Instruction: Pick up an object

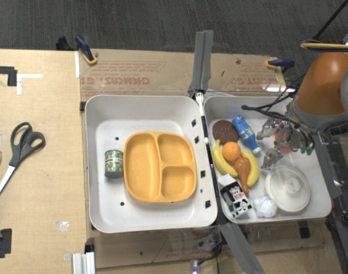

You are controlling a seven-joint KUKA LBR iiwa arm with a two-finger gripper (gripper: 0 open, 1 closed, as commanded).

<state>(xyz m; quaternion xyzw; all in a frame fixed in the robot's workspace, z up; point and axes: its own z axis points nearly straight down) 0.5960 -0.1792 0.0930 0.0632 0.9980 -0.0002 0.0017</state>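
Observation:
My gripper [268,147] hangs over the right bin [322,210], above its bare middle. Its fingers are spread, with nothing between them. Just left of it lies a blue bottle [245,132], and a clear plastic bowl [287,188] sits just below it. Further left are a brown round disc [224,131], an orange [231,151] resting on yellow bananas [222,162], and a brown drumstick-shaped toy [243,169]. A black and white carton [235,199] and a white ball [266,207] lie near the front wall.
The left bin [100,198] holds a yellow divided plate [160,166] and a small green can [113,164] beside it. Scissors [19,148] lie on the bench at the far left. The orange-banded arm [325,84] comes in over the right bin's far right corner.

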